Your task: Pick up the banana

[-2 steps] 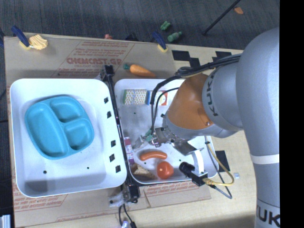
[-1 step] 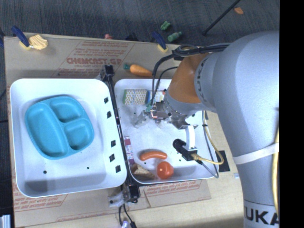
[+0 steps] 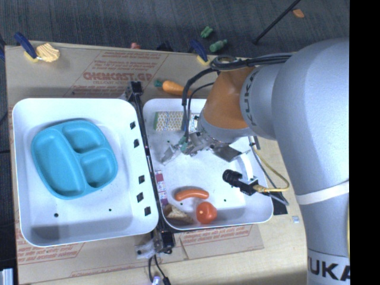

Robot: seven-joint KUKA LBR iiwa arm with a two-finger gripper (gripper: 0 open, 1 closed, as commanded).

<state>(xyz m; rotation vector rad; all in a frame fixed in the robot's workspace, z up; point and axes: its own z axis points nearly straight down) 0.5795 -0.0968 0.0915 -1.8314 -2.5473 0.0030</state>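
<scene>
Which thing is the banana I cannot tell. The nearest match is a pale brown lump [image 3: 178, 217] in the near-left corner of the right bin [image 3: 196, 172]. It lies against the near wall and is too small and blurred for its long axis or heading to be read.

Just beyond the lump lies a sausage [image 3: 191, 193], slightly bowed, with its long axis left to right and roughly parallel to the near rim. A tomato [image 3: 206, 212] sits just beside the sausage's right end, close to the near wall. A packet [image 3: 168, 121] lies flat in the far-left corner of the same bin.

The arm [image 3: 309, 111] comes in from the right and covers the bin's far-right part. The jaws hang over the far-left part, just in front of the packet and near the left wall. Whether they are spread or pressed together I cannot tell, and nothing can be seen between them.

Bare floor lies in the middle of the right bin, between the jaws and the sausage. The lump is hemmed in by the near wall, the left wall and the sausage.

In the left bin [image 3: 24, 159] a blue tray [image 3: 74, 159] lies toward the far-left, leaving bare floor along the near wall and on the right side. On the counter [image 3: 89, 70], a carrot [image 3: 173, 88] lies just beyond the right bin's far rim.
</scene>
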